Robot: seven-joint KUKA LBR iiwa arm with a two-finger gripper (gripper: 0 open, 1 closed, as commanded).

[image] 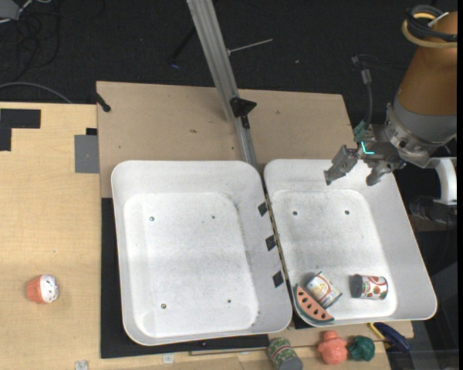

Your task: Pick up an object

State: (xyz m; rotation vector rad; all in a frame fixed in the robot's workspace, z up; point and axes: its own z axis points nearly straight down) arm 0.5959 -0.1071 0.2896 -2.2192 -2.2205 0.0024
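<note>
Gripper (358, 168) hangs over the far edge of the right bin (386, 206), fingers spread wide — nothing between them. Pickable items sit at that bin's near end: can (322, 290), watermelon slice (313, 307) (touching the can), small jar (369, 286) just right.

Small can (322, 289) tilted beside watermelon slice (315, 305), red-white can (369, 287) on its side, right bin's near edge

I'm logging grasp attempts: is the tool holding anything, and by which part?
Nothing is held: the tool hangs open above the right bin's far edge.
</note>
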